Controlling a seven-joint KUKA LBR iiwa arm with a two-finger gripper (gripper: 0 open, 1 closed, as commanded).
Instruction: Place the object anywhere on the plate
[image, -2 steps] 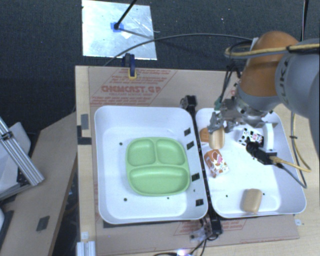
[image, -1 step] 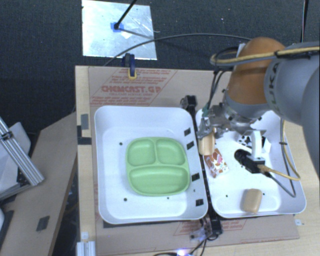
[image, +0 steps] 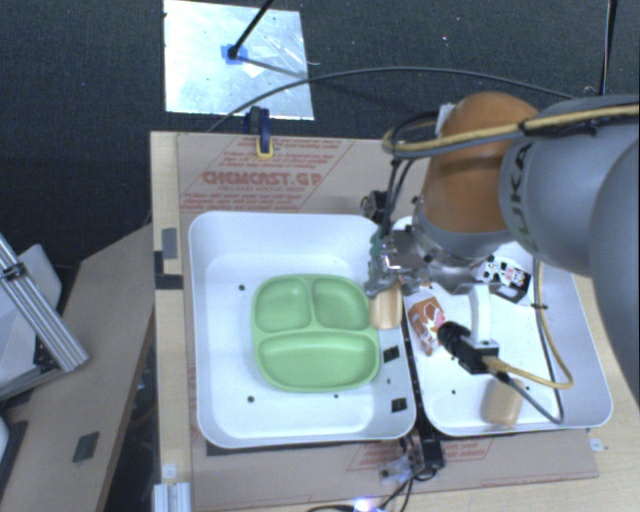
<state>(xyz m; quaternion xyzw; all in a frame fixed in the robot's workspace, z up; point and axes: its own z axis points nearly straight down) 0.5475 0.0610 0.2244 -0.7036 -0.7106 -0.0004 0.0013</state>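
end effector (image: 385, 290) over left bin's (image: 225, 400) right edge | gripped a tan cylinder (image: 385, 310) | green divided plate (image: 315, 333) just left, in that bin

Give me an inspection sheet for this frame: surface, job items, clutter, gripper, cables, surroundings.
Surface: two white bins, left bin, right bin, on a cardboard-covered bench.
Job items: green three-compartment plate in left bin; tan object at the plate's right edge, under the gripper.
Clutter: tan block and printed packet in right bin.
Gripper: finger state unclear.
Cables: yellow cable looping over right bin.
Surroundings: dark floor, foil sheet.
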